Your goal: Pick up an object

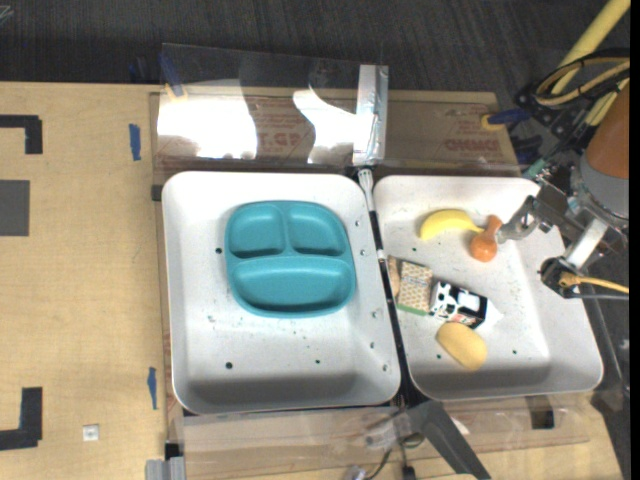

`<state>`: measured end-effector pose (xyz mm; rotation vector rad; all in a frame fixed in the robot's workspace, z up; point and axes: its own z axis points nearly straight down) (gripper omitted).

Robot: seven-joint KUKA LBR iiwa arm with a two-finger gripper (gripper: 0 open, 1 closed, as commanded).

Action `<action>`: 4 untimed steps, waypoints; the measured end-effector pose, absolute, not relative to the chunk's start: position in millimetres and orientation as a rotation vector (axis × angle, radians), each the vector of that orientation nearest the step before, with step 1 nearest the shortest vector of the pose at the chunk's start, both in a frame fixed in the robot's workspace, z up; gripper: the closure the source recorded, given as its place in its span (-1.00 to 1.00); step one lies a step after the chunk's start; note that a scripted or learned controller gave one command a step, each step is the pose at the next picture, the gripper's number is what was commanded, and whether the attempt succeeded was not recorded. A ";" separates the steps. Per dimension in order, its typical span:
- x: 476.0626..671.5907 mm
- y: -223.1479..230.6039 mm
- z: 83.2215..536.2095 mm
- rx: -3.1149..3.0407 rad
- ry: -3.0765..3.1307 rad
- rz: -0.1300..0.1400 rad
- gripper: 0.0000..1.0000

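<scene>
Gripper point(522, 220) beside four objects, one tray point(290, 257)

A dark grey carpeted floor point(300, 13) runs along the top behind the bench. The light brown cardboard-covered bench top point(75, 268) bears black corner marks and small strips of blue tape point(134, 140). Bright light glares off a clear plastic sheet point(270, 108) standing behind the bins.

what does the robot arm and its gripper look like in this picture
The arm is grey, with an orange band above the wrist. Its gripper is a small, silvery metal piece at the tip. A yellow cable runs off a black fitting below, and black and yellow cables loop behind.
</scene>
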<state>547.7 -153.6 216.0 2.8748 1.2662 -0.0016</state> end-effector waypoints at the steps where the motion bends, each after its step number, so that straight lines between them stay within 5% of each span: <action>1: 547.2 -153.2 214.6 2.876 1.267 -0.005 -1.00; 2: 551.4 -116.2 87.1 2.798 1.428 0.004 -1.00; 3: 478.7 -140.2 180.2 2.703 1.605 -0.002 -1.00; 4: 477.8 -138.3 186.9 2.707 1.608 -0.008 1.00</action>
